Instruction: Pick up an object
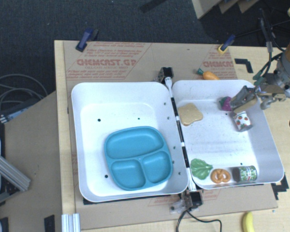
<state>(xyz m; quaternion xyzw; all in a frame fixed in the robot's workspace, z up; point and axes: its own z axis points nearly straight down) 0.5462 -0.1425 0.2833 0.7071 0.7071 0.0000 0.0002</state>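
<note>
my bench (111, 64) has two white bins side by side, left bin (87, 110) and right bin (266, 144), plus an orange carrot toy (209, 75) behind them and a banana (248, 222) at the front edge.

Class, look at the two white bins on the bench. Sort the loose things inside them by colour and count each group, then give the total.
Blue: 1, divided plate
Tan: 1, cookie
Green: 2, leaf, can
Orange-brown: 1, pretzel
Purple: 1, small item
White with red: 1, cube
Total: 7
</note>
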